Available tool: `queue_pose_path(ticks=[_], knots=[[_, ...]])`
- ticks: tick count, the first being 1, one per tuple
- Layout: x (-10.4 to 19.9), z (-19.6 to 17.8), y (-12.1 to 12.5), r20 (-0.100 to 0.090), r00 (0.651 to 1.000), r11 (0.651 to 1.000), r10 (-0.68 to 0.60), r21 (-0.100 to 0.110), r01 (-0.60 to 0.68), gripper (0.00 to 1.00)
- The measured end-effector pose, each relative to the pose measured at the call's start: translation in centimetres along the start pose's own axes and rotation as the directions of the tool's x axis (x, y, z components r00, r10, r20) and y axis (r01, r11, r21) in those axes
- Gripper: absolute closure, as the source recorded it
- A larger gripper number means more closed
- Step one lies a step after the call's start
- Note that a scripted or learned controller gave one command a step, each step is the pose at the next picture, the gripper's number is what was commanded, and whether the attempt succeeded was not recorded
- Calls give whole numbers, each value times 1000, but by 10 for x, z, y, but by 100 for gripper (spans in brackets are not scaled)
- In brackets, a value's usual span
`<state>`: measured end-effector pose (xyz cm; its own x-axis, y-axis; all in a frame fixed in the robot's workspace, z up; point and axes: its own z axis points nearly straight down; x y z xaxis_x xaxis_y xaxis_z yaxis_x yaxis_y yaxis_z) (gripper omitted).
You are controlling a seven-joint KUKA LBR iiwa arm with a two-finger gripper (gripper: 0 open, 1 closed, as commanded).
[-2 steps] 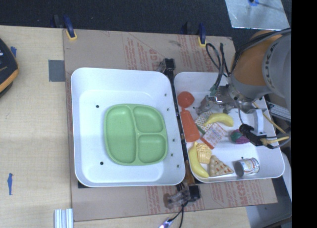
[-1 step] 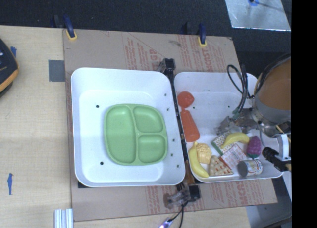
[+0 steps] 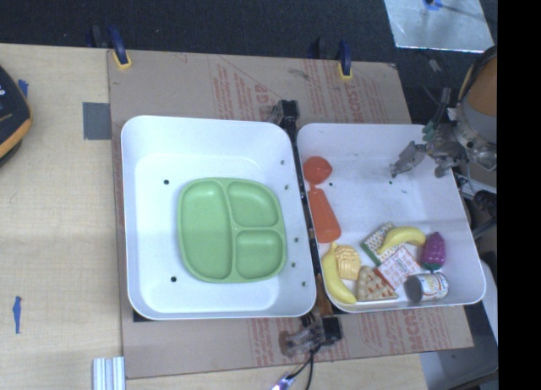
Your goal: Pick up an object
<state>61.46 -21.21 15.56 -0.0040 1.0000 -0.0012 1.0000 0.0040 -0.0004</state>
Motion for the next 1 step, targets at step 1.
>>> queue_pose_path(ticks=[1], knots=[[47, 35, -74, -2, 1000, 1000, 0, 5, 0, 0]])
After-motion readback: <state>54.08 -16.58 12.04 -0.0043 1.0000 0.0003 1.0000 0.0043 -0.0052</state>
